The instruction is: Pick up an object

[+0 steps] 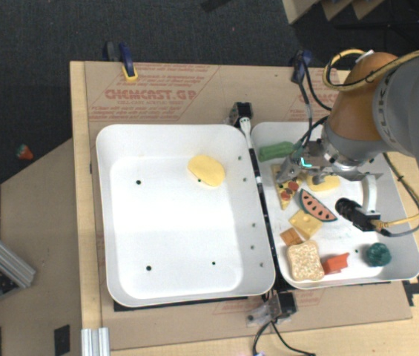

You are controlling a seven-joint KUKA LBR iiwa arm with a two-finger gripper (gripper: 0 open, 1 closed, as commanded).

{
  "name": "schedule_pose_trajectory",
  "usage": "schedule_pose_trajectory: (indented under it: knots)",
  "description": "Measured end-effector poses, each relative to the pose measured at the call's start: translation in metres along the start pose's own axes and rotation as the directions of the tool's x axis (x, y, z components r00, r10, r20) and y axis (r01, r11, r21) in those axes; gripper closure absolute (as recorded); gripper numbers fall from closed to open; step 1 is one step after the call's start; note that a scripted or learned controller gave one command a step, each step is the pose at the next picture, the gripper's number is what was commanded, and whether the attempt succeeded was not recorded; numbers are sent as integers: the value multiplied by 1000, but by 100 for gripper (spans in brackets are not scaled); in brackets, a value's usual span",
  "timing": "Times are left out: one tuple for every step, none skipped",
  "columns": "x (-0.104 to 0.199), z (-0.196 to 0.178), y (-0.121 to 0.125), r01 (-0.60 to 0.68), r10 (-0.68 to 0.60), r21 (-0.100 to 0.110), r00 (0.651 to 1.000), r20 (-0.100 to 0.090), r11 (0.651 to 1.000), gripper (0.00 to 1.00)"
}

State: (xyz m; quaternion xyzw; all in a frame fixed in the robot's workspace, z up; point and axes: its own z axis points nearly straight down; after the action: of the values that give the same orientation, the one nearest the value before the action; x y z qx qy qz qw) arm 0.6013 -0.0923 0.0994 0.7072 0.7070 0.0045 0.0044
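The arm [387,95] reaches low into the right bin [409,262], and the end effector [298,167] sits down among the toy food at that bin's upper left corner. This reads as the grasp approach: the tool is at the pile, nothing lifted yet. Whether it is wide, narrow or gripping anything, I cannot tell from this angle.

Candidates crowd the right bin: a green piece [274,152] just above the end effector, a watermelon slice [317,206] just below it, a yellow block [305,224] and a toast square [304,261] lower still, a red piece [336,262] and a teal ball [377,254] toward the bin's lower right. A yellow lump [207,170] lies alone in the left bin [120,273], well apart from the right bin.

Next call, I judge: close on one piece, then lift straight up without dragging neighbours.

Red print on the brown board [157,91] under the bins seems to read "CHEMCAST GP".
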Motion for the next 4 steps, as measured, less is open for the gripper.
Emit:
schedule_pose_trajectory:
  knots:
    - [-2, 15, -47, -2, 2, 20, 1000, -2, 1000, 0]
    - [-15, 14, -102, -3, 3, 20, 1000, -1, 1000, 0]
    - [-13, 3, -98, -2, 2, 12, 1000, 0, 1000, 100]
    - [54, -92, -72, 8, -8, 3, 1000, 0, 1000, 100]
